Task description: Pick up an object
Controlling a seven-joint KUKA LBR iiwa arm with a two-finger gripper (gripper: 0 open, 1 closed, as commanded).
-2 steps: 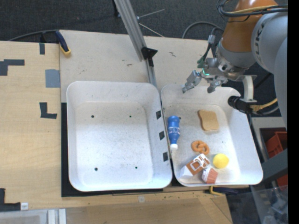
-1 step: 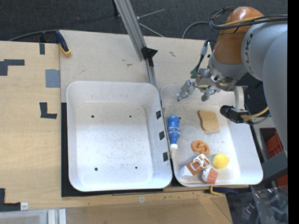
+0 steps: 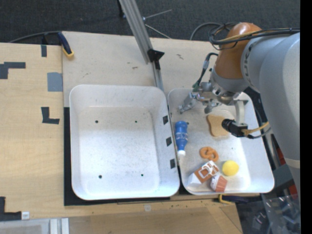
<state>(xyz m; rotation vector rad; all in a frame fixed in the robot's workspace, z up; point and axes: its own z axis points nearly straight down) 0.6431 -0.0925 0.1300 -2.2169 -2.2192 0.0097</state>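
Two white bins side by side on a wooden bench, with one grey arm reaching over the right bin [image 3: 263, 179].

One blue bottle [image 3: 181, 136] lies along the right bin's left wall, cap toward the near rim. One tan slice of bread [image 3: 217, 126] lies right of the bottle; one orange pretzel [image 3: 209, 153], one yellow ball [image 3: 230, 168] and one orange-and-white carton [image 3: 208, 172] with a small cup-like piece beside it lie nearer the bin's front rim than the bottle. The left bin [image 3: 117, 140] sits left of the bottle. The gripper [image 3: 186, 106] hangs just beyond the bottle's far end, fingers slightly apart with nothing between them; the orange-banded wrist slants down from the right.
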